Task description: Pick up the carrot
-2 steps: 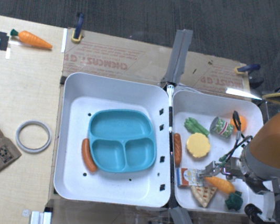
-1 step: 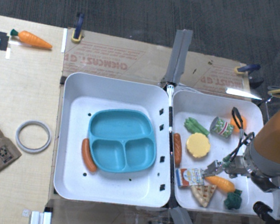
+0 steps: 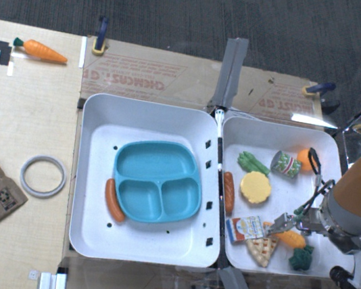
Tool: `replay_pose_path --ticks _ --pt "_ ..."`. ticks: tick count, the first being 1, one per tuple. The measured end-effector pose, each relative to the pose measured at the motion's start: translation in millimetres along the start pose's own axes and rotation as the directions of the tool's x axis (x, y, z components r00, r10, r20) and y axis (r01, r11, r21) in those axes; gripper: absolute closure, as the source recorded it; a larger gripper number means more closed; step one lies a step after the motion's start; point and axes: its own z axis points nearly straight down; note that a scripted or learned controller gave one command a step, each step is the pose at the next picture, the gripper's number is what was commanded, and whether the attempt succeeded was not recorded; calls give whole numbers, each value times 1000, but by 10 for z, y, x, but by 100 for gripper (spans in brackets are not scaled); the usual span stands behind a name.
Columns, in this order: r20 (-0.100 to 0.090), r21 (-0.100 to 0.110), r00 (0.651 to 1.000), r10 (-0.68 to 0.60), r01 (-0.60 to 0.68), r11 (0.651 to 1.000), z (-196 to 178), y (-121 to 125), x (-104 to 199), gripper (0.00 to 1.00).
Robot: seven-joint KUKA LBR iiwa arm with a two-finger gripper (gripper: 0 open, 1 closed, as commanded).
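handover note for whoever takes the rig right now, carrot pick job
Gripper: low in the right bin, near its front; whether it is open or shut cannot be made out.
Carrot: an orange piece lies right beside the fingertips in the right bin, between the pizza slice and the broccoli. A second carrot lies on the bench, far left, outside the bins.
Done: arm is down at the bin carrot.
Left: no grasp is visible; close on it and lift.
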Motion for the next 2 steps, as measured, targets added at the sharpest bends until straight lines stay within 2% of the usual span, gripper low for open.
replay_pose_path --ticks 1,2 --pt "0 0 1000 3 -3 1000 -87 2 -4 100" --pt "1 -1 999 43 -43 999 -1000 223 923 100"
